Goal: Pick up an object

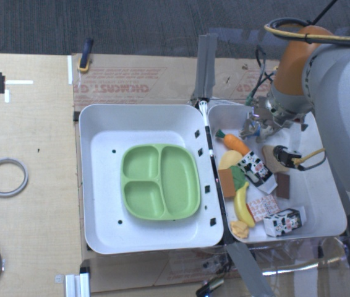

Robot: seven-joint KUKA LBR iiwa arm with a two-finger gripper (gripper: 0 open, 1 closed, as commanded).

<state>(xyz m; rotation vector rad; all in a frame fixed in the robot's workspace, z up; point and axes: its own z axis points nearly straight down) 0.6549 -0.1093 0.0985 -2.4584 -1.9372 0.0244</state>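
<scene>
- Right, the gripper [256,124] hovers at the right white bin's [323,218] far end; its state, I cannot tell.
- Nearest is the orange plastic carrot [235,143], just left, lying slantwise.

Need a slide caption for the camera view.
Grey KUKA arm's tool above the toy-filled right white bin; green three-compartment plastic tray in the left white bin.

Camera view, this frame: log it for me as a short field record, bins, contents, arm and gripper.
left bin: holds a green divided plate
right bin: pile of toy food and small items, among them a carrot, a banana and a cow-patterned carton
arm: reaches in from the right, wrist over the right bin's far end
gripper: above the carrot, nothing seen held
bench: a roll of tape at left
</scene>
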